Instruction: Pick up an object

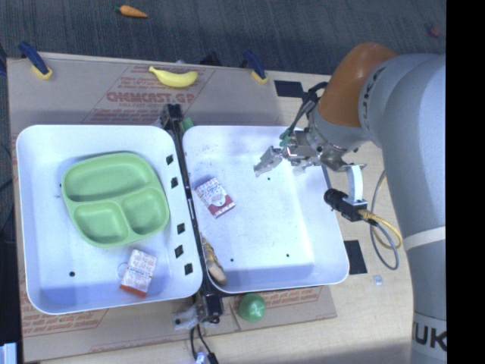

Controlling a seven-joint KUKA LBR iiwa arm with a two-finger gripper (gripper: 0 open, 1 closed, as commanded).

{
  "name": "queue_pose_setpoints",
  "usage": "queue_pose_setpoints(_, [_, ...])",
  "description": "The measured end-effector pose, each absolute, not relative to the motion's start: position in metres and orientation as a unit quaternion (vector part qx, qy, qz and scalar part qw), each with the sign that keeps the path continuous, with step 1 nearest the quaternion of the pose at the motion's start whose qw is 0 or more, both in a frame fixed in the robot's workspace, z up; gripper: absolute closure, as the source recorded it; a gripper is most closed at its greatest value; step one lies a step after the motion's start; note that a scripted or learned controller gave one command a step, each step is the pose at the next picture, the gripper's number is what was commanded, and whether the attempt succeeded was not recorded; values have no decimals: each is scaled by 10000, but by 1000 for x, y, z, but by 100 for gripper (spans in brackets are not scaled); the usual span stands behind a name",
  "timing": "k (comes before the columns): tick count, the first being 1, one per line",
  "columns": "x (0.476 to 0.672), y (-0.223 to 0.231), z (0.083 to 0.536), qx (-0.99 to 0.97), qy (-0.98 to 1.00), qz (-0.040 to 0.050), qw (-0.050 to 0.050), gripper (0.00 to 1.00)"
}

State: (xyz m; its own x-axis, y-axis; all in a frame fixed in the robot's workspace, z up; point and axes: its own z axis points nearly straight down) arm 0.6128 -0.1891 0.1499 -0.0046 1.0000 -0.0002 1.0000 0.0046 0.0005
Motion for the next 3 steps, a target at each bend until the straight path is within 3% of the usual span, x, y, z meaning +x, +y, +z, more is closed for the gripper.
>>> queue_pose_setpoints(1, [524,-106,135,7041,7101,-13,-27,0])
queue_pose_setpoints(2, [552,-116,102,7043,7099,-5,-9,0])
queue_pose_setpoints(3, [632,-85,193,7052,7090,5,-1,0])
